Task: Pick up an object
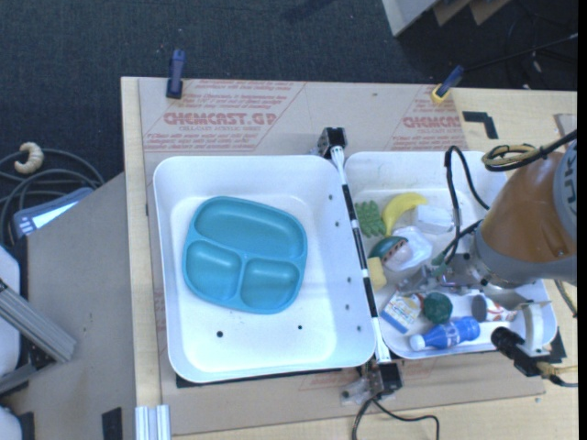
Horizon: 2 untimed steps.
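Dark carpet surrounds the bench, where two white bins sit side by side. Left of centre, the left bin holds a blue divided plate. At right, the right bin is cluttered: a banana, something green, a blue bottle. Reaching in from the right, the arm hangs over this pile; I cannot tell the gripper's state.

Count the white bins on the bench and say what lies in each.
2. The left bin holds a blue tray. The right bin holds clutter, including a banana and a blue bottle; the arm may hide more items.
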Available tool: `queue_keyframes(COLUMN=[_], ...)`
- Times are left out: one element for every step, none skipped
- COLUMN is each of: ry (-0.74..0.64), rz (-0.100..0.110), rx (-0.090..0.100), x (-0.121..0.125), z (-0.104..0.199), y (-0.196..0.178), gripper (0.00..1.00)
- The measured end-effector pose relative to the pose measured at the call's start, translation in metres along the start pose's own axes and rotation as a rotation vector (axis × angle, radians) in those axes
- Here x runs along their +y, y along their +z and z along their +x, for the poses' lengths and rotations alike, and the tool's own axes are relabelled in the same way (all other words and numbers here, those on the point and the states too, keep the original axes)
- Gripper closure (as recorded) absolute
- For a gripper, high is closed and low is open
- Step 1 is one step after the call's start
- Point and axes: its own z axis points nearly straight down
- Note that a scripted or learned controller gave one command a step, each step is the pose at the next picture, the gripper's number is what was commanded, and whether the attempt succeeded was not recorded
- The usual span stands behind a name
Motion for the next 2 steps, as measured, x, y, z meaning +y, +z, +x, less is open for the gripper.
queue_keyframes(ry=[0.0, -0.003], rz=[0.002, 0.004], rx=[0.0, 0.006], x=[-0.001, 0.0], z=[0.005, -0.012], y=[0.0, 0.0], gripper=[0.0, 0.0])
